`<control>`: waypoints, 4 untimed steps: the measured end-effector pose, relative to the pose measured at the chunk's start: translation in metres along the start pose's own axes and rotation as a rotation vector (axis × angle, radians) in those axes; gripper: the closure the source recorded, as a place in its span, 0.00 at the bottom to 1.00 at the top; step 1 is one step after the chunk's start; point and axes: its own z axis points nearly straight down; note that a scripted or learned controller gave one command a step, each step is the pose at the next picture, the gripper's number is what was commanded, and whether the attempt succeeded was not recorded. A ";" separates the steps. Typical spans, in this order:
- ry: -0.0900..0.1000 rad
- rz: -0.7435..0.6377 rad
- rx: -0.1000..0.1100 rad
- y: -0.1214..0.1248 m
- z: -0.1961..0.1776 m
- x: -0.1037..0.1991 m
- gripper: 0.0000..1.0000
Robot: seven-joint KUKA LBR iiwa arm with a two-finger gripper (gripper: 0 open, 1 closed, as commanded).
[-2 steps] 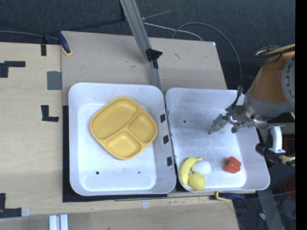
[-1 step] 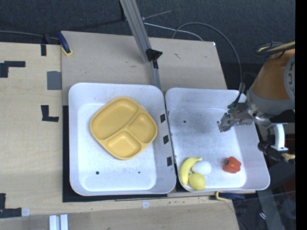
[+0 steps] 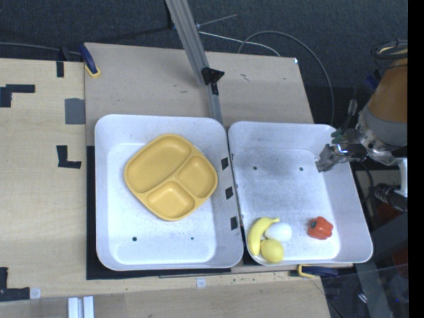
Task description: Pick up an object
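- The pincer [image 3: 326,161] sits at the right bin's [image 3: 278,177] three-o'clock rim, near its upper corner, with nothing between its tips; how far apart they stand I cannot tell, since they are small and dark against the rim.
- Being so close to the wall, a straight descent here risks striking the rim or closing on bare floor, as no object lies under it.
- The nearest candidate, a small red piece [image 3: 320,228], lies toward six o'clock of the pincer, near the bin's right wall. I judge it low and rounded, so it could squirt out sideways, and the wall leaves little room for the outer tip.
- Farther on, at the bin's seven-o'clock corner, a banana [image 3: 260,230], a white egg-like piece [image 3: 279,232] and a lemon [image 3: 271,249] lie touching one another. A grab there may catch two at once, or knock one aside and close on none.
- The left bin [image 3: 112,177], at nine o'clock, holds a yellow divided plate [image 3: 170,176]: probably too broad and flat to grip except by its edge.
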 end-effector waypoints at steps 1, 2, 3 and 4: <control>0.002 0.000 0.005 0.000 0.000 0.000 1.00; 0.004 -0.006 0.006 0.009 0.008 0.057 1.00; 0.003 -0.006 0.006 0.012 0.013 0.105 1.00; 0.004 -0.007 0.004 0.013 0.000 0.158 1.00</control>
